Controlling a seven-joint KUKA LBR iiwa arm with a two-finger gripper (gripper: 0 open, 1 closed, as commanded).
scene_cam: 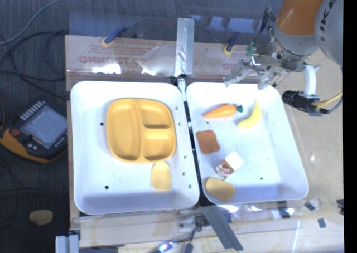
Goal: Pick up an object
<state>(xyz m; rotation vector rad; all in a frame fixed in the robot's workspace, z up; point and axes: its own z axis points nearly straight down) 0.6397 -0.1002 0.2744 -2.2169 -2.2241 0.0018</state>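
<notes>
Grey and orange, the arm hangs over the far rim of the right bin [290, 135] with its gripper [249, 77] spread wide and holding nothing (presumably staged to descend), while the carrot [220, 111] and banana [250, 117] lie just below it, loose and reachable.

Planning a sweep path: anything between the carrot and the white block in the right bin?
Yes: the brown square piece lies between the carrot and the white block, seen in the camera view.

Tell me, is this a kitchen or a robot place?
Probably a robot lab. A robot arm reaches over two white bins of toy food, like a carrot and banana, and a control pendant lies nearby.
</notes>
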